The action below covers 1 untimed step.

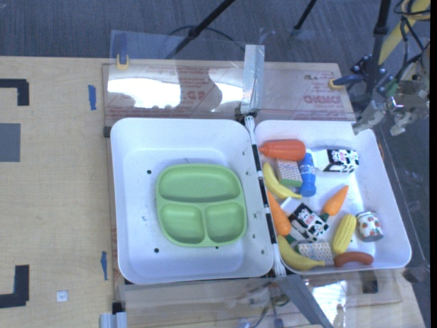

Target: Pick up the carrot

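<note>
Starting left, a green three-compartment plastic tray [201,204] sits mid left bin [130,149]. In the right bin [396,203], the small orange tapered carrot [335,200] lies near its right edge, between toys. The gripper [392,108] hovers beyond the far-right corner, its grip state unreadable; it should descend straight, avoiding the yellow corn [343,232].

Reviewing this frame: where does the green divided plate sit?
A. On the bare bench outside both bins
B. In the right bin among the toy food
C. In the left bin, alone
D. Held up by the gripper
C: the green divided plate lies flat in the left bin with nothing else in it, while the carrot and the other toy food lie in the right bin.
</note>
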Each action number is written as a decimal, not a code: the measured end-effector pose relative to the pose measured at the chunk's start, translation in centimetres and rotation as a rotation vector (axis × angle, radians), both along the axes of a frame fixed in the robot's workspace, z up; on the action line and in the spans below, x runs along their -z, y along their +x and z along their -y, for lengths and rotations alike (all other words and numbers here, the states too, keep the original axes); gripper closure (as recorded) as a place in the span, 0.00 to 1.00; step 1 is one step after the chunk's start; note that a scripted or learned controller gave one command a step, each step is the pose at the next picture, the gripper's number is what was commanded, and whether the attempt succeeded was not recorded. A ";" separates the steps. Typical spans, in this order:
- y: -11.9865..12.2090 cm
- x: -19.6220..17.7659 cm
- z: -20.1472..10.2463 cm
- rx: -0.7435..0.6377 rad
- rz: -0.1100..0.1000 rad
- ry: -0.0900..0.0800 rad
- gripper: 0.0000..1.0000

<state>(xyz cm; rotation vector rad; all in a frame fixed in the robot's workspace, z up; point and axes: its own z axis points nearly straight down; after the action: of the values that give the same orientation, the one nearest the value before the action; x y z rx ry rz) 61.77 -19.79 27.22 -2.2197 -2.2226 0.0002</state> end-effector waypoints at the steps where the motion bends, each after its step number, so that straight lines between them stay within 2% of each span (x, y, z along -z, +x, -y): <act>1: 0.0 0.0 0.0 0.000 0.000 0.000 0.00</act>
<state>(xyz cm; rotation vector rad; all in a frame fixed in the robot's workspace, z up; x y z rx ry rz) 61.77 -19.79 27.22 -2.2197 -2.2227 0.0002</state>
